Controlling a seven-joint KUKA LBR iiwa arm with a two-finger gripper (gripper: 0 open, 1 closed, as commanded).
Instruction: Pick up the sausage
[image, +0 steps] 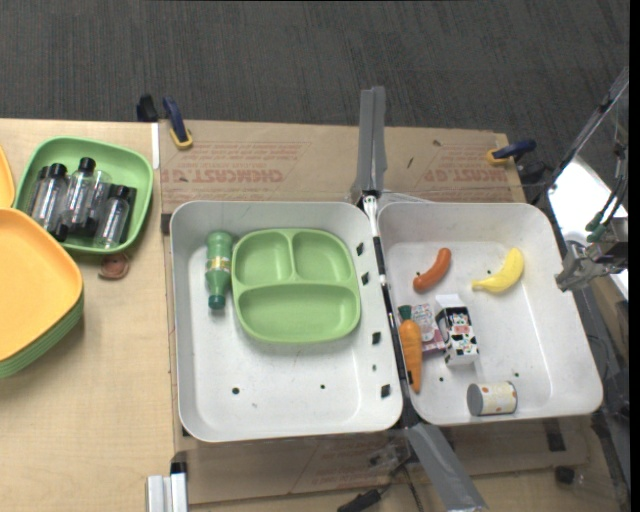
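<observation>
Grey cup on its side, nearest item, at front edge of R bin. Behind it, milk carton w/ cow print, just beside a pinkish packet; carrot lies lengthwise along bin's L wall, touching the packet. Sausage toward back of R bin, tilted, apart from the rest. Banana to its right, not touching.

L bin: green divided plate, three compartments, nothing in them. Green bottle just beside plate's L side, lying along it.

Off-bin, far L: green tray w/ several dark-capped vials; stack of orange plates next to it.

Gripper at R margin, just outside R bin's wall, well apart from sausage. Too small/blurred to tell how it stands or whether it has hold of anything.
</observation>
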